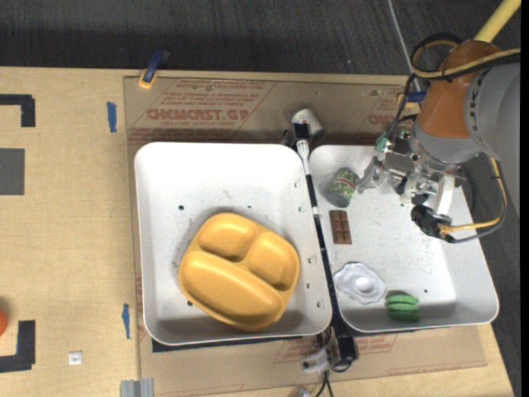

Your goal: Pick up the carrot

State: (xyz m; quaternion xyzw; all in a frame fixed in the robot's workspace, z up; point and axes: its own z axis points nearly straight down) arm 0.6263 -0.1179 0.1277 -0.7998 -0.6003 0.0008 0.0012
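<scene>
While the hand [395, 174] hangs over the right bin [471, 296], its grip unreadable, the orange thing [2, 322], maybe the carrot, lies far left on the tabletop [58, 222]; it could well grab the small can [344, 184] instead.

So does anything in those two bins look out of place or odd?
Nothing looks spilled or broken. One oddity: a green-labelled can lies tipped on its side near the right bin's back left corner. I can't spot an obvious carrot in either bin.

Bread [240, 270] left bin [157, 222] — can [343, 184] right
</scene>
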